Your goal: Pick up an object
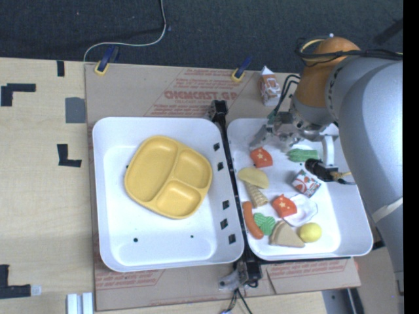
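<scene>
The left bin (108,195) carries a single yellow divided plate (169,176), lying flat and slightly turned near the middle, well apart from the clutter — it reads as a set-down place, though that is a guess; the black clips along the seam (224,175) appear to pin the two bins together so neither slides.

The right bin (350,231) is where the pickable things lie, loose and close together as if tipped in: a red piece (261,156) near the top, a yellow banana-like piece (253,176) just below it, a waffle-textured cone (258,196), a carrot (251,221) touching a green leafy piece (266,224), another red piece (284,205), a tan wedge (286,235) beside a lemon (310,231), a small red-and-white carton (305,184), and a green piece (302,154) by the far edge. Any of these could serve as the object; none is lifted.

The gripper (283,128) hangs low over the bin's upper part, above the red piece and beside the green one; whether it is spread or closed I cannot tell, and nothing is seen in its grasp.

A small milk carton (269,86) stands outside the bins on the cardboard sheet (190,93), which is clamped at its far edge — blue and yellow clamps (105,59); under it a pale wooden bench (39,195), and beyond that dark carpet (229,12) crossed by a white cable (154,25).
</scene>
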`<state>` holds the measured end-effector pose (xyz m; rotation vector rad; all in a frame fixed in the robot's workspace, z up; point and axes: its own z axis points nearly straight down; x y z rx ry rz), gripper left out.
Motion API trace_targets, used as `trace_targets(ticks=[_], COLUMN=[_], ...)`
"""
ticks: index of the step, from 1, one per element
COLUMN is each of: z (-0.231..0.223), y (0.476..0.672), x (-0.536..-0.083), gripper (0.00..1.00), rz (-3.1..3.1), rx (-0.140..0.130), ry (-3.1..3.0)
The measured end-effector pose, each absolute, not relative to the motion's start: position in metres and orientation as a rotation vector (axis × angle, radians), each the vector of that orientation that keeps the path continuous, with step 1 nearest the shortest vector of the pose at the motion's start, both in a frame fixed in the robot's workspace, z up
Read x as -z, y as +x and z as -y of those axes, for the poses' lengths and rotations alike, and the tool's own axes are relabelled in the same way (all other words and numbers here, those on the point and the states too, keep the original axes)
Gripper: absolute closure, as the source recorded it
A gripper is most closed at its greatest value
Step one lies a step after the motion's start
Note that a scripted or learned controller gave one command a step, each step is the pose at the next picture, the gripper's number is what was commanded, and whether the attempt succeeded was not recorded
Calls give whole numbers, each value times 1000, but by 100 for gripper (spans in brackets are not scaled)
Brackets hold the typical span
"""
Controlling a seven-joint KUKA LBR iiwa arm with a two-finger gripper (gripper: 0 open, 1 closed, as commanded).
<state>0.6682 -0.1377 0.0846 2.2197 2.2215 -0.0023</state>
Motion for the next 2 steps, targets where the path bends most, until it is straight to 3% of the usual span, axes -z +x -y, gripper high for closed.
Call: trace_targets(ticks=[1,2], z=[97,95], y=[645,667], x=[-84,-84], gripper=[0,0], rz=[-2226,-2227], rx=[3,12], ry=[2219,2221])
